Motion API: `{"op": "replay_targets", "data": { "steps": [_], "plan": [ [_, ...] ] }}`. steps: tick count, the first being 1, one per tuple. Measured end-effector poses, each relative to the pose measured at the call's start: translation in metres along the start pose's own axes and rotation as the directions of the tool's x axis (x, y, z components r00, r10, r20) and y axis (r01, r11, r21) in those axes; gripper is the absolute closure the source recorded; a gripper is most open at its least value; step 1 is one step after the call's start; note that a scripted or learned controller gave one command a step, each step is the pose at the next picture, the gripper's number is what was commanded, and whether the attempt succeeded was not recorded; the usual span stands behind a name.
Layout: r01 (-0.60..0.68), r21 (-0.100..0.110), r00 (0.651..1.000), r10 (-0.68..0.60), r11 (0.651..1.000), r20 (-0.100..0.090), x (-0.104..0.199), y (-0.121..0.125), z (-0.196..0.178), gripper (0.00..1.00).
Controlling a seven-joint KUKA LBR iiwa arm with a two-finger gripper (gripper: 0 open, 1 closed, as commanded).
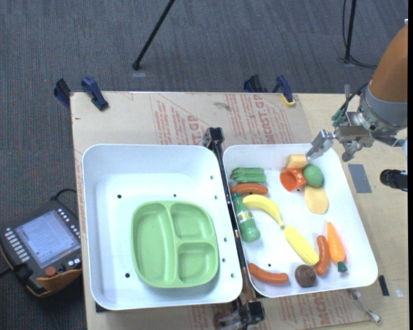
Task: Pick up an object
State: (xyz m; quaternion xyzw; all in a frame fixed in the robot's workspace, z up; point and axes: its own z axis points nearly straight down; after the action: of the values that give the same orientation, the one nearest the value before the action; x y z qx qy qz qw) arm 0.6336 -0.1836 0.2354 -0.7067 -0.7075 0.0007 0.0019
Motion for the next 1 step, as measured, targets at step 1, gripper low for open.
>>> {"op": "replay_targets", "data": {
  "steps": [1],
  "plan": [
    [-0.011,0.003,1.000,0.011,1.000,-0.001,0.0494,-0.0434,0.0905,0.00]
  ]
}}
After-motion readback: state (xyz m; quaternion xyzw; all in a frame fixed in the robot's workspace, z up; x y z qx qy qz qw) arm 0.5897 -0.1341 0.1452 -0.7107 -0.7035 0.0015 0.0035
